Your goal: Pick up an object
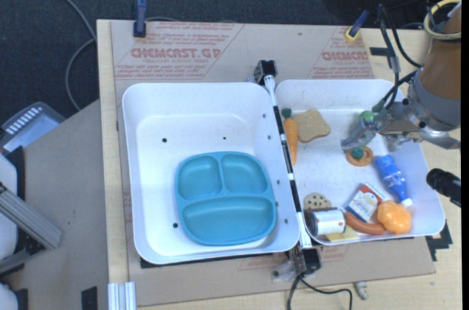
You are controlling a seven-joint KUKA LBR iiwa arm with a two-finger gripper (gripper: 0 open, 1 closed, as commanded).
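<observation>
The likely target is a small round orange piece with a green centre (359,155), lying flat on the floor of the right bin (330,92). All positions below are given relative to that piece.

The gripper (360,140) hangs just above it, tips pointing down and left. Its fingers look spread a little apart, with nothing seen between them. Whether a tip already touches the piece I cannot tell.

- Just right and slightly below: blue bottle (390,179), lying on its side.
- Up and left: slice of toast (313,125). Further left, against the divider: carrot (291,138).
- Well below: cookie (315,201), can (327,220), sausage (363,225), red-and-white packet (362,203), orange fruit (394,218).
- Far left, in the other bin: blue divided plate (226,197).

Risks, my judgement:
- The piece is low and flat, so the fingers may close above it and come up empty.
- An off-centre descent may push it away across the slick floor.
- The bottle is close, so the right finger could nudge or catch it.
</observation>
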